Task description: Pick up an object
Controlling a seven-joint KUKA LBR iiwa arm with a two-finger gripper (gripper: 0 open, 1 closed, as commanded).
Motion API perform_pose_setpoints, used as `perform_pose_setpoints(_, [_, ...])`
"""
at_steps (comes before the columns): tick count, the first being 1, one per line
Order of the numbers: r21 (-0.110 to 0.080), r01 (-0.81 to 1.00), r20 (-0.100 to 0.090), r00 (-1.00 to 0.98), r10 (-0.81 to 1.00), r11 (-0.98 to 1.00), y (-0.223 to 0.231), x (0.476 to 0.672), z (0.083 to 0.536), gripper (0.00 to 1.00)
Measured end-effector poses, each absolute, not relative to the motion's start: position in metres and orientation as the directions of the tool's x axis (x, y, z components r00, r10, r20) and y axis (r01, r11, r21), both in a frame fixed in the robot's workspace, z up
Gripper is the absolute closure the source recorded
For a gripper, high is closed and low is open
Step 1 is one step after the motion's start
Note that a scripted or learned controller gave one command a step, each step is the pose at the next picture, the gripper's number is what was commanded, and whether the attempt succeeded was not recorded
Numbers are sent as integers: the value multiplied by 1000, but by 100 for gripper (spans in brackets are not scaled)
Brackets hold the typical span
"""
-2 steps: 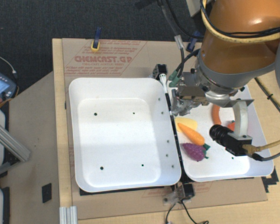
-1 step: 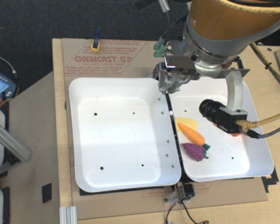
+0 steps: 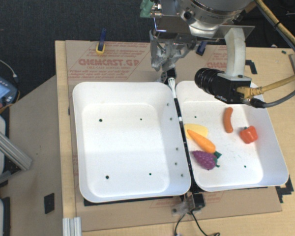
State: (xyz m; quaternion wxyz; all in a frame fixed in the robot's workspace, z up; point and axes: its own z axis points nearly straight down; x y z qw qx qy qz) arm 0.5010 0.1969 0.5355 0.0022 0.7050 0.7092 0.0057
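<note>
Cardboard-topped bench (image 3: 118, 58) with two white bins; the left bin (image 3: 83, 132) is bare, lots of open floor. The right bin (image 3: 270, 151) holds a carrot (image 3: 201, 141), purple grapes (image 3: 205, 159), sausage (image 3: 228, 119) and red pepper (image 3: 249, 134) — clustered mid-bin. The gripper (image 3: 166, 65) hangs over the far rims — can't tell its grip.

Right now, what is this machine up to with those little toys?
The robot arm's hand hangs above the far edge of the bins, holding nothing that I can see. The right bin has a carrot, grapes, a sausage, a red pepper and a yellow piece. Nothing is picked up yet.
</note>
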Motion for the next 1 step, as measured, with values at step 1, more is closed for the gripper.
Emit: perform_pose_setpoints(1, [4,1000,1,-2,1000,2,194,501,541,100])
